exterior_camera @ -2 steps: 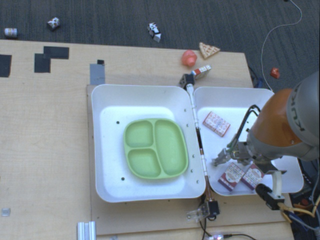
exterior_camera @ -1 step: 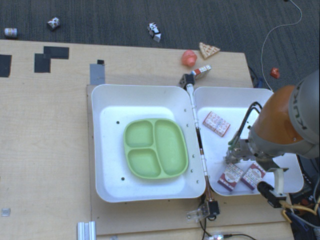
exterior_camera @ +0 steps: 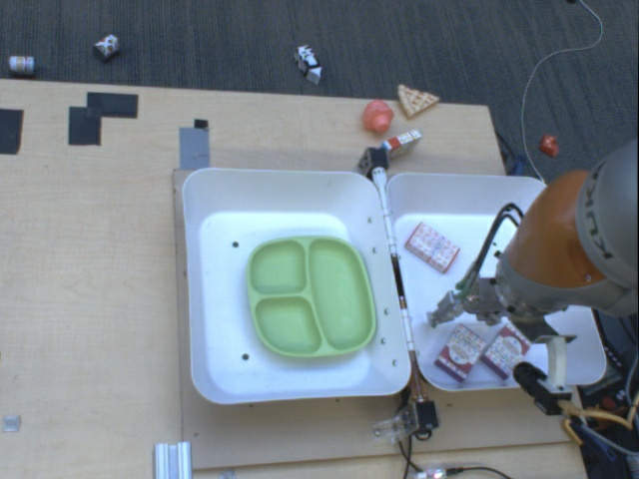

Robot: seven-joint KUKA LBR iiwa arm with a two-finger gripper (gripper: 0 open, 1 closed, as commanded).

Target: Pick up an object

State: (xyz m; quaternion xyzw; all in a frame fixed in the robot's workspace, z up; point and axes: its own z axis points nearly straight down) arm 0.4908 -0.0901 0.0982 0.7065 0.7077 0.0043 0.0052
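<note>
The right bin (exterior_camera: 469, 182) holds a pink and white patterned packet (exterior_camera: 431, 246) near its back. Two dark red boxes (exterior_camera: 461, 353) (exterior_camera: 505, 351) lie side by side near its front edge. The grey arm with its orange band (exterior_camera: 552, 239) reaches in from the right and hangs over this bin. My gripper (exterior_camera: 467, 310) sits low, just above and behind the two red boxes and in front of the packet. The wrist hides its tips, and nothing shows held in it.
A green three-part plate (exterior_camera: 311, 296) lies in the left bin (exterior_camera: 270, 180). Behind the bins are a red ball (exterior_camera: 377, 116), a toy pizza slice (exterior_camera: 417, 99) and a small red and white tube (exterior_camera: 404, 141). Cables trail at the front right.
</note>
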